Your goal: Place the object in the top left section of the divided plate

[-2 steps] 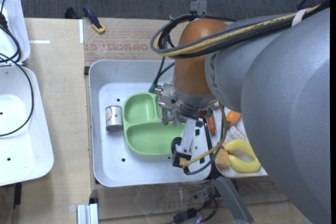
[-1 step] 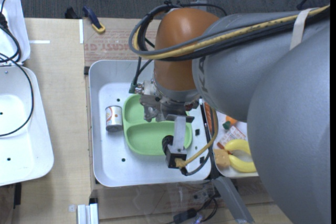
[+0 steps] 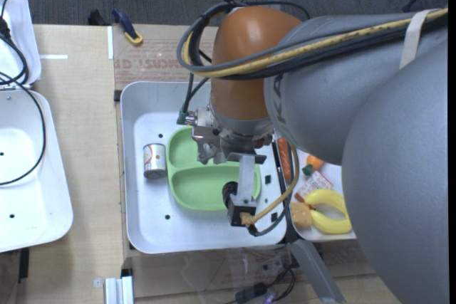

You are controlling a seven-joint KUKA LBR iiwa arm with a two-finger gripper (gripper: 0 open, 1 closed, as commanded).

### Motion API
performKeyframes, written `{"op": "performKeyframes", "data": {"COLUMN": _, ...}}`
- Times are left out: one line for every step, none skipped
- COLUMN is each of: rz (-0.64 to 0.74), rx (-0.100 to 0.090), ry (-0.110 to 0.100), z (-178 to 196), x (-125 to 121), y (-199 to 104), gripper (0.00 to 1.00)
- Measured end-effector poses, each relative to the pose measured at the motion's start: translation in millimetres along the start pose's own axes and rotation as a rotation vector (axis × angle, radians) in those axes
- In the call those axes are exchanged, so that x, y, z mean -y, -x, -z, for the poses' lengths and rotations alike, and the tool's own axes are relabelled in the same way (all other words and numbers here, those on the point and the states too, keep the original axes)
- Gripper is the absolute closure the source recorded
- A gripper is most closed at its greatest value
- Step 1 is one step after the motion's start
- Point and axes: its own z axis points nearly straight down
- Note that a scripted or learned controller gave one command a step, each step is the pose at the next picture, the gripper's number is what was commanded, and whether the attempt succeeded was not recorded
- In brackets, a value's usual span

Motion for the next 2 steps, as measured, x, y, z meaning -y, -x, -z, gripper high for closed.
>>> {"op": "performKeyframes", "data": {"rz": -0.001, "rx": 0.004, "ry": -0.003, "z": 8, "x": 0, "y": 1, "gripper": 1.0}}
{"op": "performKeyframes", "data": {"rz": 0.09, "rx": -0.004, "ry": 0.002, "z": 4, "x": 22, "y": 7, "gripper": 1.0}}
